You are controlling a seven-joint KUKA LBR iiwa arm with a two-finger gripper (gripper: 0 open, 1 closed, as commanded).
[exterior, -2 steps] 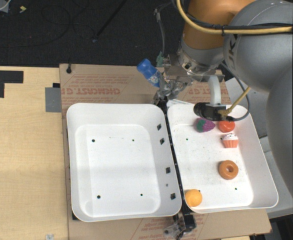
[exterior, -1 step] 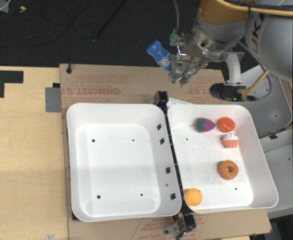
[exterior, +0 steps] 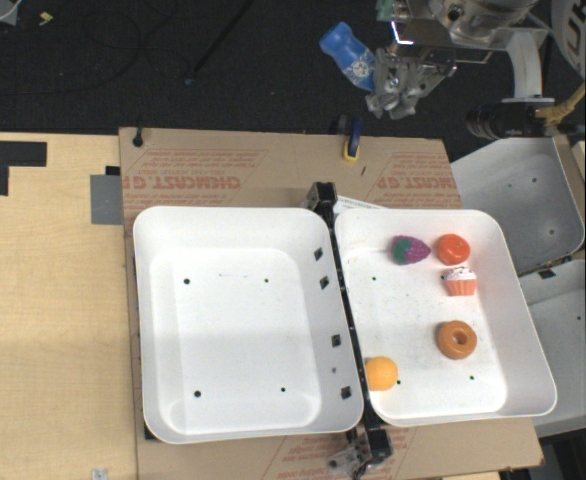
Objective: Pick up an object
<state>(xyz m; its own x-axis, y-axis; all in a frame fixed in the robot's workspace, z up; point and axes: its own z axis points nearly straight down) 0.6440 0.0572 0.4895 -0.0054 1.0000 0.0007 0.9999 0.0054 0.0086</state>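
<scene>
My gripper hangs high above the bench's far edge, beyond the right bin. A blue object with a pale label sticks out up and to the left from the fingers, its lower end caught between them. In the right bin lie a purple and green berry, a red-orange tomato, a small cupcake, a brown donut and an orange ball.
The left bin sits beside the right one, joined by a black divider. Both rest on a cardboard sheet. A small blue and yellow clamp stands at the cardboard's far edge.
</scene>
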